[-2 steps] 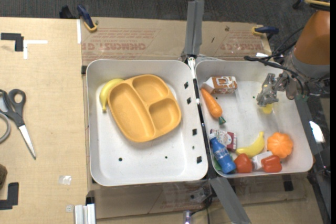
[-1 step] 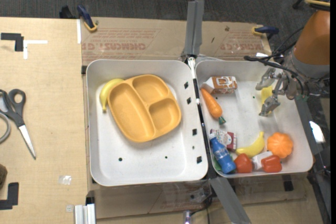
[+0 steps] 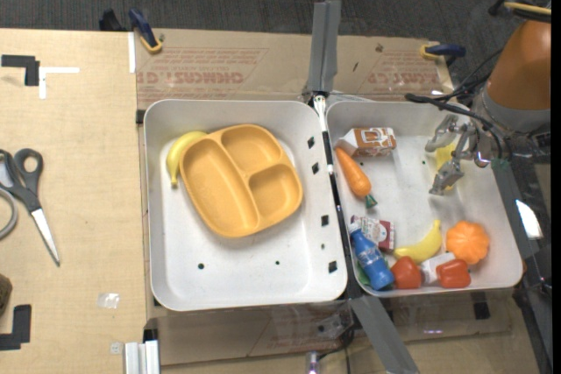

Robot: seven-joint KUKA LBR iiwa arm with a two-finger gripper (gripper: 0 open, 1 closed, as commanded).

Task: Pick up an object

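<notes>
Orange carrot (image 3: 354,172), possibly green-tipped

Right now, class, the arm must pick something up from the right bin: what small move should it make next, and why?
Probably lower the pincer a little toward the white floor of the right bin. It sits at the bin's upper right with nothing visibly between its fingers, while the toys lie elsewhere: the carrot to its left and the orange nearer the bin's bottom edge, so a short shift toward one may follow.
</notes>
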